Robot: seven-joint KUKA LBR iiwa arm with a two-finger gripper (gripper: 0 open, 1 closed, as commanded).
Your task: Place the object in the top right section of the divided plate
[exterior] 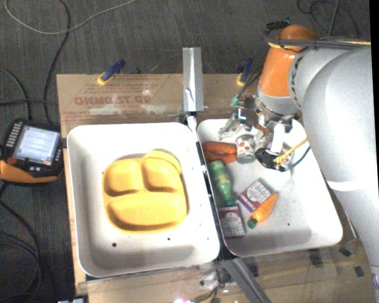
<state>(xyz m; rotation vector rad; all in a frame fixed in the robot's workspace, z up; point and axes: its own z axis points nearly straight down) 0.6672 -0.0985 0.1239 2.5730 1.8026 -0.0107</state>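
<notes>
1. Divided plate (144, 197), yellow, sits in the left bin (83, 185) with all three sections bare, so nothing is placed yet.
2. Candidate objects lie in the right bin (308, 230): a small can (245, 148), a green bottle (220, 181), a carrot (263, 208), a red item (220, 151).
3. Gripper (248, 127) hangs over the can at the bin's far edge. I cannot tell its opening, nor whether it touches the can; wrist clutter hides the tips.

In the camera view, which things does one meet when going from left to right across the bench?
Handheld control pad → yellow divided plate → green bottle → toy carrot → grey arm.
</notes>
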